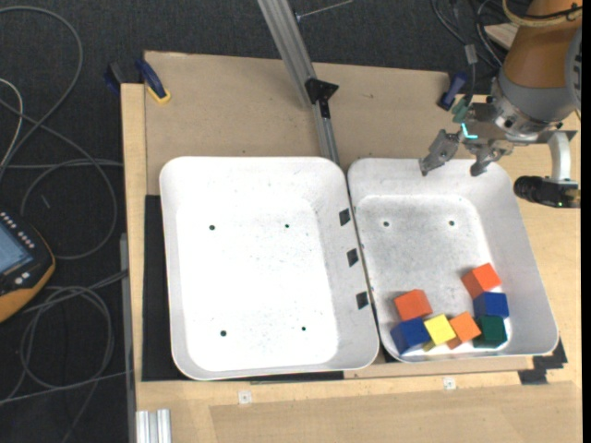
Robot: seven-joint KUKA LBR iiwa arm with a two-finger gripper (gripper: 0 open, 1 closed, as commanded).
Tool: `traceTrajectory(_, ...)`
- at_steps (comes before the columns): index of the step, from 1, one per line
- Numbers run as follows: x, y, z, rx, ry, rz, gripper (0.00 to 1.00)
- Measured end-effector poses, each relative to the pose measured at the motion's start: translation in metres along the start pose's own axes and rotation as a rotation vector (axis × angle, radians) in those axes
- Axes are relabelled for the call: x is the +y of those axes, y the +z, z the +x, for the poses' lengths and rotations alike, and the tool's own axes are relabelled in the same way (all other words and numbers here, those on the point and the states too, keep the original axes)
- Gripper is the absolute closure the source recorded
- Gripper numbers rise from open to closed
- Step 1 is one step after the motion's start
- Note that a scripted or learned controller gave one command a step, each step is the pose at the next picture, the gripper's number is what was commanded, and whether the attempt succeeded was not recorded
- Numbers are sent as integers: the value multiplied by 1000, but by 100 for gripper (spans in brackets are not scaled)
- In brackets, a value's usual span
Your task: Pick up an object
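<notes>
Gripper (459,160) hangs over the far edge of the right bin (527,247), near that bin's far-right corner. Both fingers splayed apart, nothing between them. Arm's orange band (545,49) sits above, toward the surface's far-right corner.

Candidate objects all bunched in the right bin's near-right corner:
- orange block (412,304), leftmost of the upper ones
- blue block (407,336) against the near wall, just below it
- yellow block (440,329) touching or just beside the blue one
- small orange block (464,327) next along
- green block (492,331) at the corner
- second blue block (493,305) above the green
- another orange block (480,280), farthest up the right wall

Left bin (180,247) shows only bare floor with small dark dots.

Step in hand, as I read it: pre-grasp. Gripper is open and well apart from the cluster, at the opposite end of the same bin; no descent onto anything yet.

Next move calls for travel toward the bin's near edge, then lining up over one block. The upper orange block by the right wall or the left orange block look most separable. The rest are packed tight, so fingers may land on neighbours or wedge against the bin wall.
</notes>
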State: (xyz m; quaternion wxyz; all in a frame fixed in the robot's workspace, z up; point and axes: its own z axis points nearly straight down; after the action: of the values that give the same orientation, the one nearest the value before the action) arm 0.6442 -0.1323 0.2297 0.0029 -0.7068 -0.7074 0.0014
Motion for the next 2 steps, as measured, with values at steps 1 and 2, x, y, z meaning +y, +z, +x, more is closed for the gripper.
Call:
traceTrajectory(1,1,-3,0,-1,-1,-4,0)
traceTrajectory(2,1,52,11,0,-1,1,0)
